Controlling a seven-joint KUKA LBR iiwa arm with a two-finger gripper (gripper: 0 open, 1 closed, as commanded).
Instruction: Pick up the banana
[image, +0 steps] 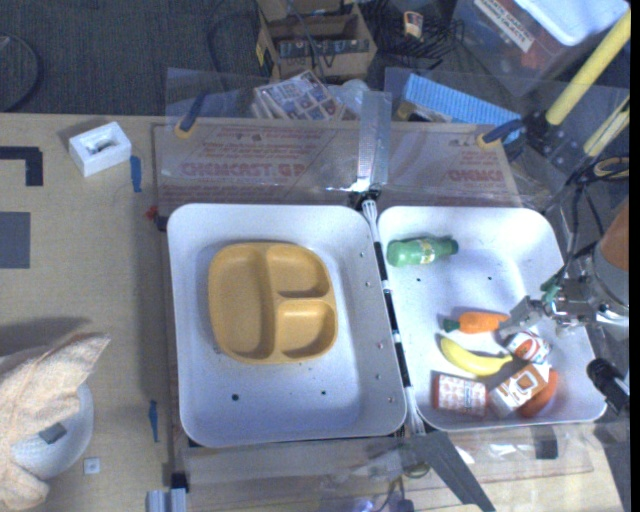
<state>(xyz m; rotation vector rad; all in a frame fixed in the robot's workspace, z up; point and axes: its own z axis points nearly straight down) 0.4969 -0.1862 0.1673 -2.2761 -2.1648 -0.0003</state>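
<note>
The banana (472, 355) lies in the right bin (470, 238), in its near half, curving from upper left to lower right; everything below is placed from it. Just above the banana and touching or nearly touching it is a carrot (480, 322), orange with a green tip at its left end; well above both, near the bin's far wall, a green bottle (421, 250) lies on its side. Just below the banana sits a red packet (458, 394) with a pale label; to the banana's lower right a small carton (522, 386) rests against a round orange-red fruit (543, 396), and a red-and-white can (527, 348) lies just right of the banana's tip. The gripper (530, 318) hangs just to the banana's upper right, beside the carrot's right end and over the can; whether it stands wide or narrow cannot be told, and nothing is seen held in it. Well to the banana's left, in the left bin (190, 330), rests a yellow divided plate (271, 301); both bins stand on the desk (70, 260).
</note>
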